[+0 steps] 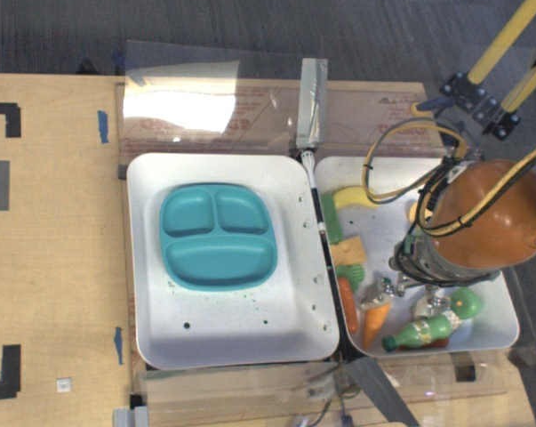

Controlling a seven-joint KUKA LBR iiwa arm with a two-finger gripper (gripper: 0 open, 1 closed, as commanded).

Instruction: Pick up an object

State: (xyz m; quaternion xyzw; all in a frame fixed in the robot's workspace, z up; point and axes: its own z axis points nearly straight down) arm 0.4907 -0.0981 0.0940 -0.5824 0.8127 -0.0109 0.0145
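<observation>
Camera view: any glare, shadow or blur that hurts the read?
Camera view: bright glare on the clear sheet behind the left bin; the arm hides and shades part of the right bin; focus is sharp on the teal plate.

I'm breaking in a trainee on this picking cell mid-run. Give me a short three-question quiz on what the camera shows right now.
1. True or false: the teal divided plate lies in the right bin.
2. Which bin is the gripper over? A) the left bin B) the right bin C) neither.
3. Fill in: the green bottle lies near the right bin's ____ edge in the view.

Key
1. False: it lies in the left bin.
2. B: the gripper is low over the right bin, among the toys, close to the orange carrot.
3. Bottom, just below the gripper.
</observation>
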